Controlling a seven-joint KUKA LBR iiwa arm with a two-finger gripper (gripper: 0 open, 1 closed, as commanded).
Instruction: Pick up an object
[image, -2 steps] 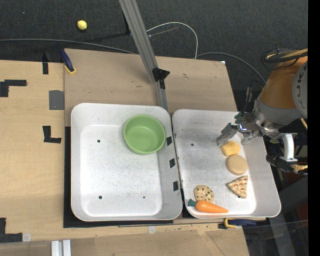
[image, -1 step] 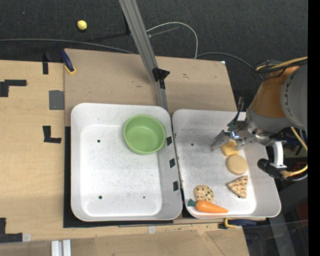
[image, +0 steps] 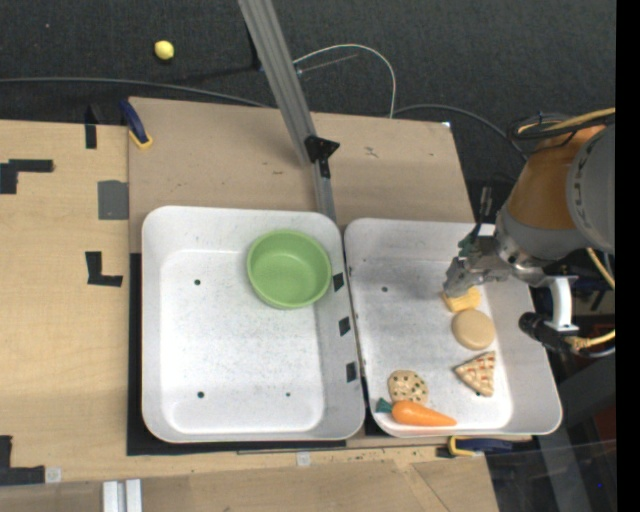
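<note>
From above, my end effector (image: 464, 284) sits low in the right white bin (image: 400, 260), at center right of the frame, touching a small yellow block (image: 462, 300); I cannot tell its state. Just below lie a round tan bun (image: 473, 329), a pizza slice toy (image: 477, 373), a speckled cookie (image: 406, 385) and an orange carrot (image: 424, 414). The left white bin (image: 190, 340) holds a green plastic bowl (image: 289, 268).

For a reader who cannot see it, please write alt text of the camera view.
The end effector is low in the right bin, at a yellow block, with a tan round, pizza slice, cookie and carrot nearby. A green bowl sits in the left bin.
</note>
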